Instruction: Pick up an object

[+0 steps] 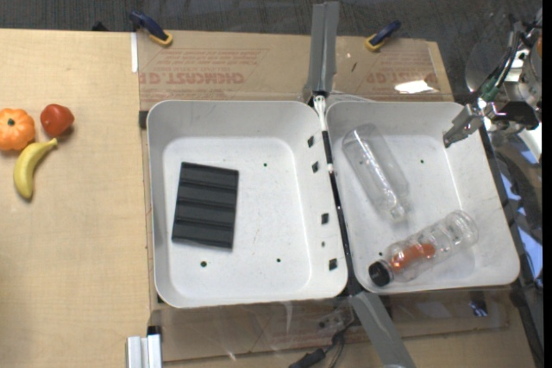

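Note:
In the left bin (164, 271) a black ribbed block (205, 205) lies flat, left of centre. The right bin (496, 271) holds two clear plastic bottles. One empty bottle (374, 171) lies lengthwise in the middle. The other bottle (424, 248), with a black cap and red contents, lies tilted near the front wall. My gripper (457, 130) hangs over the right bin's far right rim, reaching in from the right edge. It is apart from both bottles and nothing shows in it.
On the wooden bench to the left lie an orange (15, 130), a red fruit (57, 119) and a banana (29, 169). Cardboard (224, 69) sits behind the bins, held by two clamps (151, 28). A grey bar (324, 47) runs between the bins.

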### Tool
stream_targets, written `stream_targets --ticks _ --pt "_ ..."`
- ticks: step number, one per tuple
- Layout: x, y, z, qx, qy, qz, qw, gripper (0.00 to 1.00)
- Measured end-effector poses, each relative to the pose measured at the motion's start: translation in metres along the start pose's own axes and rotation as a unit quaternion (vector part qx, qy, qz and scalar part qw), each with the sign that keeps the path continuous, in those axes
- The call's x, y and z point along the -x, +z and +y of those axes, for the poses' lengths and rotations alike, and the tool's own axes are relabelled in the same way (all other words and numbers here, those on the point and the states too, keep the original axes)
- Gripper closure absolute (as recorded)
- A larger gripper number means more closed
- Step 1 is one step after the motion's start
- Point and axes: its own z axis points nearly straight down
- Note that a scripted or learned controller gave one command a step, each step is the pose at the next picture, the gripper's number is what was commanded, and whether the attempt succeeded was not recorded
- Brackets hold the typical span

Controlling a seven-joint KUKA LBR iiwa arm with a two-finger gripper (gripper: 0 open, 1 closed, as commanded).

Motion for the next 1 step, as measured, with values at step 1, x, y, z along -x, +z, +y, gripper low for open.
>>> stream_targets --ticks 1 --pt "-0.0066 0.0926 -0.0468 0.0 -0.028 0.0 0.9996 0.0"
